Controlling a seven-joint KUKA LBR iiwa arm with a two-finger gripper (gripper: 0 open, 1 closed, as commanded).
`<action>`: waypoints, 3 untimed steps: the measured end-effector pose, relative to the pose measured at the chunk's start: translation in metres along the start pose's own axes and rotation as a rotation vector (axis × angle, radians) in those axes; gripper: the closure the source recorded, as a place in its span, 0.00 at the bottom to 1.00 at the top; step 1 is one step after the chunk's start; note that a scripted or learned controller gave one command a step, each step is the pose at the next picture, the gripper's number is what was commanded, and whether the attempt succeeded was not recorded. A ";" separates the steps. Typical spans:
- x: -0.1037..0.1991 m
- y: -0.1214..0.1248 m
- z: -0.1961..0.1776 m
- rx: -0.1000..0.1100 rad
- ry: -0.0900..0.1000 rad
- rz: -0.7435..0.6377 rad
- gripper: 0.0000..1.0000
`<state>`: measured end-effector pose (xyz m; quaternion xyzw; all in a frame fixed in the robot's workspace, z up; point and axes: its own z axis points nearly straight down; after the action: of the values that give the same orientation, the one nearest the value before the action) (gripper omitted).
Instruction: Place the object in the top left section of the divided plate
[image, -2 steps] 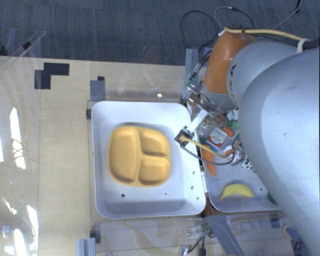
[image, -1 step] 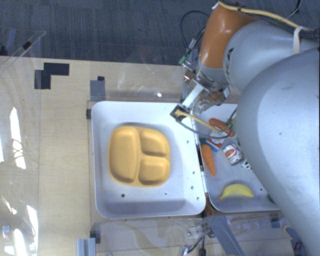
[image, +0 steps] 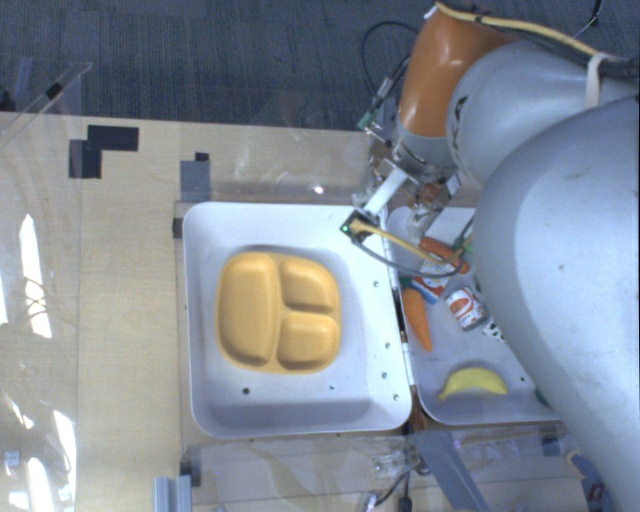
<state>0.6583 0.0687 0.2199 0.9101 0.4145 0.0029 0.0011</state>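
Observation:
The yellow divided plate (image: 279, 311) lies in the left white bin (image: 205, 300), with one long section on its left and two smaller sections on its right. All three sections look bare. My gripper (image: 428, 208) hangs below the orange band over the far end of the right bin (image: 440, 405). Under and beside it lie an orange carrot-like piece (image: 445, 252), a second carrot (image: 417, 320), a small red and white can (image: 465, 308) and a yellow banana (image: 474, 382). Nothing is seen held.
The bulky grey arm (image: 560, 230) covers most of the right bin. A black cable (image: 375, 252) loops from the wrist over the wall between the bins. Clear plastic sheeting lies on the wooden bench (image: 120, 300) to the left.

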 end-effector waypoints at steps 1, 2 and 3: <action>0.002 0.000 -0.012 -0.004 0.004 -0.010 1.00; -0.007 0.004 0.009 0.001 -0.002 0.027 1.00; 0.040 -0.071 0.061 0.005 -0.002 -0.084 1.00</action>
<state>0.6311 0.1455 0.1586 0.8919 0.4522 0.0011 -0.0006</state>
